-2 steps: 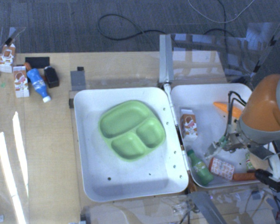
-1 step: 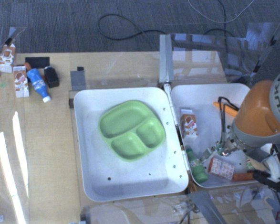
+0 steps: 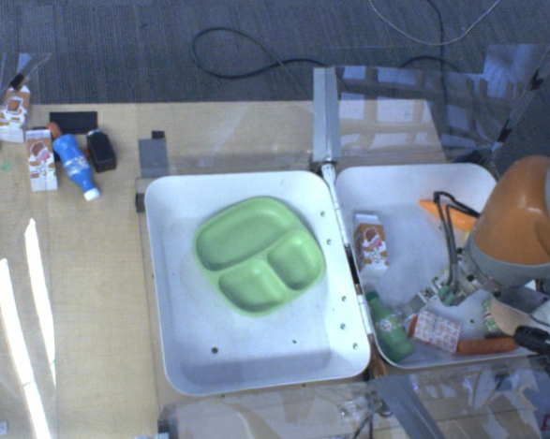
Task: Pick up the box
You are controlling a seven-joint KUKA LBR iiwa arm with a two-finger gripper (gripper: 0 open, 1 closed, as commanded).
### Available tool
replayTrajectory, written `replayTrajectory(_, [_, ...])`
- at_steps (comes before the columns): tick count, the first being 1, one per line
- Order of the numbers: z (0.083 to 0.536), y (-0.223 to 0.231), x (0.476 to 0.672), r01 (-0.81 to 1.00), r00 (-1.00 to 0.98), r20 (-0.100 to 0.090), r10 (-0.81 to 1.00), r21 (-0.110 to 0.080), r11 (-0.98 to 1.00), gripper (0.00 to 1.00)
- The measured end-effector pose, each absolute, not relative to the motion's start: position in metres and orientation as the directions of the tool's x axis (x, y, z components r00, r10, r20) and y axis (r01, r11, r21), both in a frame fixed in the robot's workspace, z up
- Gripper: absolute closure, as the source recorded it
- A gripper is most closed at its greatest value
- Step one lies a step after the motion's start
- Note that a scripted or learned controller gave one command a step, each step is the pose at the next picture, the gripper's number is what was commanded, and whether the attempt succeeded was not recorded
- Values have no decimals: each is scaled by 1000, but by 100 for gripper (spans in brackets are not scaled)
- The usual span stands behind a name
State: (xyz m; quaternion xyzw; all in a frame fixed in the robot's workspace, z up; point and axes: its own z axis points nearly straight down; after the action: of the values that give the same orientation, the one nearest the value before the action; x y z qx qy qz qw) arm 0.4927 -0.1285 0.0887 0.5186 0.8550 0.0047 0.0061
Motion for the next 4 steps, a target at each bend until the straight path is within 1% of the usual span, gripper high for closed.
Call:
replayTrajectory(1, [102, -125, 488, 896, -445, -1, 896, 2, 445, 0])
replayTrajectory(2, [163, -182, 488, 943, -333, -2, 943, 2, 333, 0])
replayTrajectory(3, [95, -122, 490, 910, -416, 0, 910, 0, 416, 0])
replayTrajectory(4, [103, -122, 492, 909, -417, 0, 909, 3, 417, 100])
